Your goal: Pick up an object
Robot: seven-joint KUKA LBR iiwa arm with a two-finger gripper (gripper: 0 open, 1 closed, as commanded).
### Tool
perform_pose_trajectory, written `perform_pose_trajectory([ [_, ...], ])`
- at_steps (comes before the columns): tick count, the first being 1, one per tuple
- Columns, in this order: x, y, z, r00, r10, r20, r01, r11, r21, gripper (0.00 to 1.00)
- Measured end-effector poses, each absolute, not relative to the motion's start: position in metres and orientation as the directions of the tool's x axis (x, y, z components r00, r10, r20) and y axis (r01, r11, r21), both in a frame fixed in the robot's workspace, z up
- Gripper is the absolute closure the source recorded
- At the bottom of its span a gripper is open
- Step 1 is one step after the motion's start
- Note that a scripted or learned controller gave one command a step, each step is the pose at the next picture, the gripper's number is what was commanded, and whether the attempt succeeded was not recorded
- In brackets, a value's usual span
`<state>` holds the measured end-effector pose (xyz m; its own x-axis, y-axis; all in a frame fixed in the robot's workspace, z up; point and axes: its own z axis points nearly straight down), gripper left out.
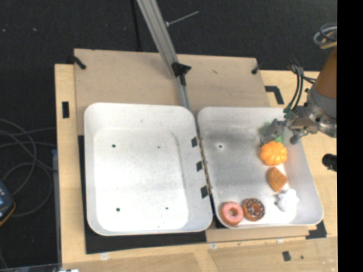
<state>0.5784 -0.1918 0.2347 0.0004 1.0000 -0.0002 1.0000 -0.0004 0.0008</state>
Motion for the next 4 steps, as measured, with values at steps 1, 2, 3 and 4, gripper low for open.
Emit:
perform_pose_trajectory([
  [1, 0.535, -0.117, 0.098, -0.002, 1.0, 0.001, 1.0, 0.002, -0.004, 0.0],
  [2, 0.537, -0.119, 0.112, 0.001, 1.0, 0.0, 1.0, -0.001, 0.003, 1.0],
  [3, 0.593, -0.099, 0.1, -0.002, 1.0, 0.0, 1.0, 0.002, 0.001, 1.0],
  [4, 0.645, -0.033, 0.205, -0.005, 1.0, 0.001, 1.0, 0.005, 0.008, 1.0],
])
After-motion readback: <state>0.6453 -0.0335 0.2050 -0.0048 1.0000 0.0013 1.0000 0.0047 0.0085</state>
